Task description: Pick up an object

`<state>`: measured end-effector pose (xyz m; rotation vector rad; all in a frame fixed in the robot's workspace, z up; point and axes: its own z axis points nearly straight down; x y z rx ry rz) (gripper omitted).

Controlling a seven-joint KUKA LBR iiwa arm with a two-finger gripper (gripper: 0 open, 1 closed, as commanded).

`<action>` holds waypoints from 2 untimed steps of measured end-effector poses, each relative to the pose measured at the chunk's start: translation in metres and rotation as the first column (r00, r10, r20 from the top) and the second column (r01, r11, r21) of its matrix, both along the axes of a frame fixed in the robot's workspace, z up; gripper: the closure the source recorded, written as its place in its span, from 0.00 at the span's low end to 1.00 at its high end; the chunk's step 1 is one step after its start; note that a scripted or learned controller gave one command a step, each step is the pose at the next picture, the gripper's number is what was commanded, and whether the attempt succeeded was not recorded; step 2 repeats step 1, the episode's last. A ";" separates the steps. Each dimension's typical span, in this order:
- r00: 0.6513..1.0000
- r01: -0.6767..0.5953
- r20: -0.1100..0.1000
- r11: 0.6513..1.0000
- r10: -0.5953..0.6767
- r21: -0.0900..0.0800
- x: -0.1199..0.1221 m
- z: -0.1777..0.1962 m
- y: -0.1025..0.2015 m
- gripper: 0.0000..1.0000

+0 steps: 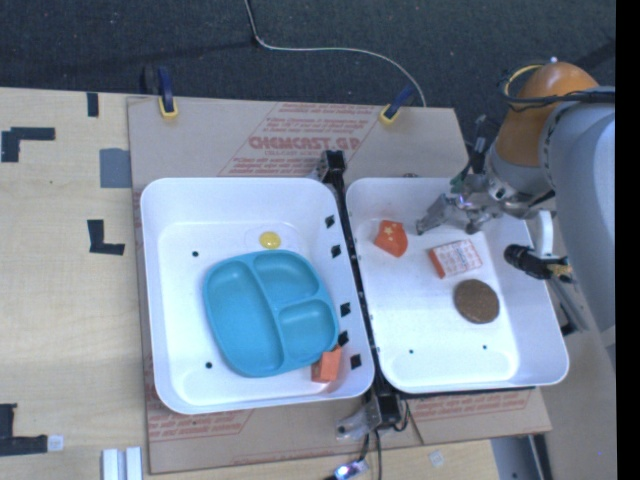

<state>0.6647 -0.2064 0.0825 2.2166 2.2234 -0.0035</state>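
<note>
My gripper (450, 222) hangs over the far side of the right bin (540, 368), open, with nothing between its fingers. Just below it lies a red and white packet (455, 259). To the gripper's left an orange-red block (390, 238) rests on the bin floor. A brown round disc (477, 301) sits nearer the front, right of the bin's middle.
The left bin (160, 268) holds a blue divided plate (270, 311), a small yellow piece (270, 239) behind it and an orange block (326, 366) at its front right corner. The grey arm (585, 198) comes in from the right, over the right bin's rim.
</note>
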 end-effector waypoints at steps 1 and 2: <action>1.000 -0.001 0.004 1.000 0.001 -0.003 0.002 0.014 0.000 1.00; 1.000 -0.001 0.004 1.000 0.001 -0.003 0.002 0.014 0.000 1.00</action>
